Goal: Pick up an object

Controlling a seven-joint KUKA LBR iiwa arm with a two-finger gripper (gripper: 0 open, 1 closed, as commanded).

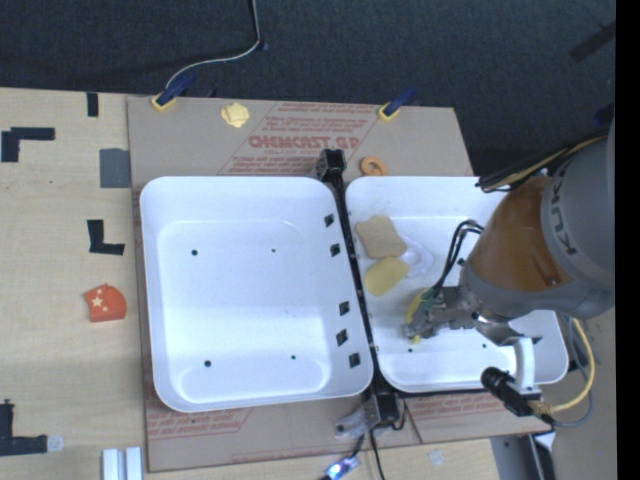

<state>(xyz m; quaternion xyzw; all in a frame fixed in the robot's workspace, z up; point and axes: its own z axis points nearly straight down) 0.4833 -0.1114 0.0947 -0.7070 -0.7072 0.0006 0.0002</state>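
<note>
Down inside the right-hand shallow white plastic bin, the claw of the grey arm with its orange band is hanging low over the bin floor, and how wide it is standing I cannot tell, since dark cabling and a scrap of yellow-green are cluttering that spot; nothing is plainly showing as gripped. To do this step well, I judge that the arm should be lining the claw squarely over one piece, coming straight down, and closing only once the piece is sitting between the tips, because a slanted approach is likely to be nudging it toward the bin wall. Just beside the claw, toward the divider, a pale yellow rounded soft-looking lump is lying on the bin floor, and touching it from above is a tan, squarish, sponge-like block; either is looking like a fair target. Farther out, the left-hand shallow white plastic bin is sitting against the right one. Beyond the bins, on the cardboard-covered surface, a small yellow crumpled piece and a little orange ring are resting, and well apart to the left a red rounded toy is lying.
</note>
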